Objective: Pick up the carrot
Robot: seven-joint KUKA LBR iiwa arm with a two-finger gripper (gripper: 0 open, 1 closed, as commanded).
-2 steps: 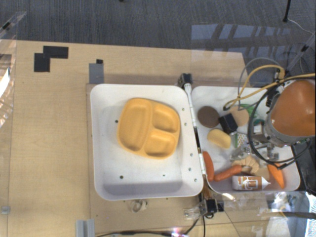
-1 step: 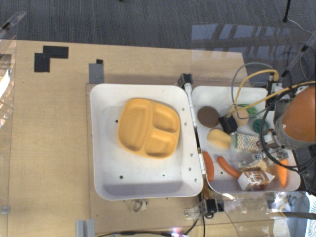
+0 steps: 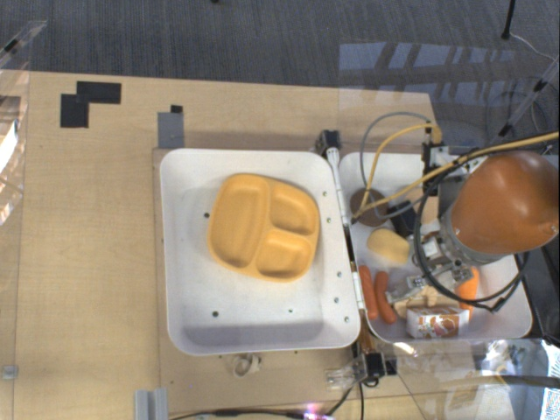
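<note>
— What sat on the bench [image 3: 87,261]?
— 2 white bins; a yellow tray [image 3: 262,226] in the left bin [image 3: 188,322].
— The carrot [image 3: 470,285]?
— By the right bin's [image 3: 518,315] right edge, beside the gripper [image 3: 437,265], amid sausages [image 3: 378,296].

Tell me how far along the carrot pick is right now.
Done: the arm has reached into the right bin and hangs over its contents. In hand: nothing confirmed; the gripper sits low beside the carrot, which lies on the bin floor at the arm's lower edge, partly hidden. Left: a visible grasp and lift. The yellow divided tray in the left bin looks untouched.
</note>
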